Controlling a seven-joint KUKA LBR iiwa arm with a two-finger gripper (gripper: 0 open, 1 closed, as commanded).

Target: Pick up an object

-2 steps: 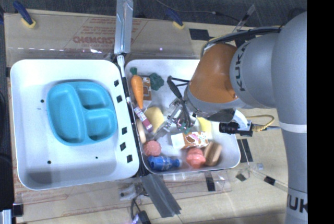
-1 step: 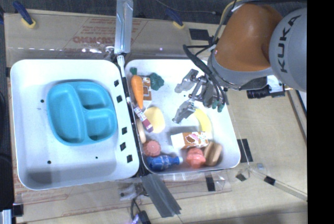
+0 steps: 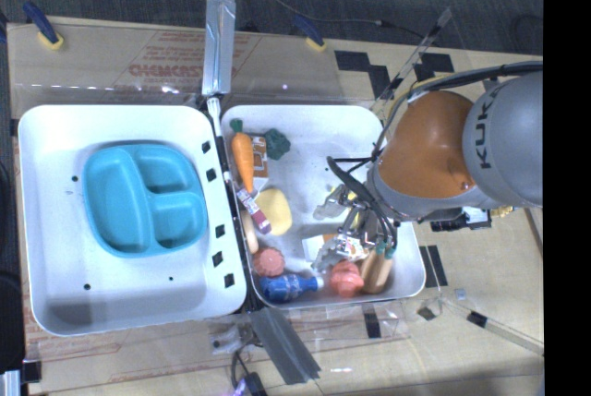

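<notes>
You are at the reach-in step: the arm (image 3: 462, 154) hangs over the right bin (image 3: 305, 122), with the gripper (image 3: 355, 228) low among the clutter near that bin's lower right corner, close to a pinkish round piece (image 3: 345, 277) and a tan piece (image 3: 377, 270), either of which looks the likeliest pick. Your next move, as I judge it, calls for settling squarely over one piece and closing before lifting. The wrist and cables cover the tool, so I cannot tell whether the jaws are wide, narrow or holding anything; a carrot (image 3: 242, 160), a yellow piece (image 3: 273, 210) and a blue bottle (image 3: 288, 287) lie apart to the left.
</notes>
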